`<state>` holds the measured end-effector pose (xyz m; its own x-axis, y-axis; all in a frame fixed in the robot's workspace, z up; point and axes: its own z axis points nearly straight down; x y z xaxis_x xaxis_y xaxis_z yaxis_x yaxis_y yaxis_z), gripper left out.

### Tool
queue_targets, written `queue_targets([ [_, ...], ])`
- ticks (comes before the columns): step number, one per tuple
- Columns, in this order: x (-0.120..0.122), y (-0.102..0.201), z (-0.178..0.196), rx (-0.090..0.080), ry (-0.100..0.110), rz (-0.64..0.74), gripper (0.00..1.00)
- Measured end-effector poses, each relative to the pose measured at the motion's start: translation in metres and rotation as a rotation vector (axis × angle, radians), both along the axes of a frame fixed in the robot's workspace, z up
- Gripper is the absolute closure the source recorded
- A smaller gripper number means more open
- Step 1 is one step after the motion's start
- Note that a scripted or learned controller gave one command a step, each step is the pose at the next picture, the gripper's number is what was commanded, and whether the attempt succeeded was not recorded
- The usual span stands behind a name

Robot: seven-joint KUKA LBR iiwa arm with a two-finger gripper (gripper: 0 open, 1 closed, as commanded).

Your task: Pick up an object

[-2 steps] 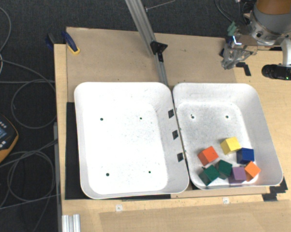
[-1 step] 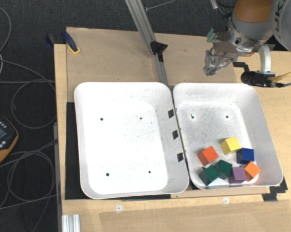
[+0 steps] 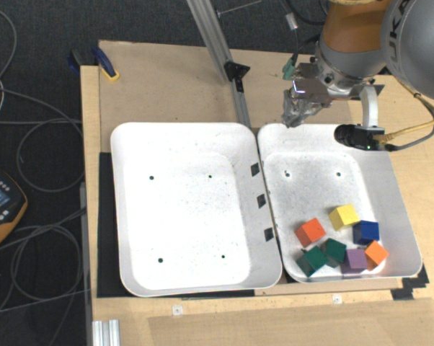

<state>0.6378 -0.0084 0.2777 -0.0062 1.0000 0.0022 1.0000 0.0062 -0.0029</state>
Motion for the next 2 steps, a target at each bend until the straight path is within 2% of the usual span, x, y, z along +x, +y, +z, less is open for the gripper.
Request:
queue_targets([
  [2,-0.034,0.090,-0.041,0.000,0.002,-0.001,1.00],
])
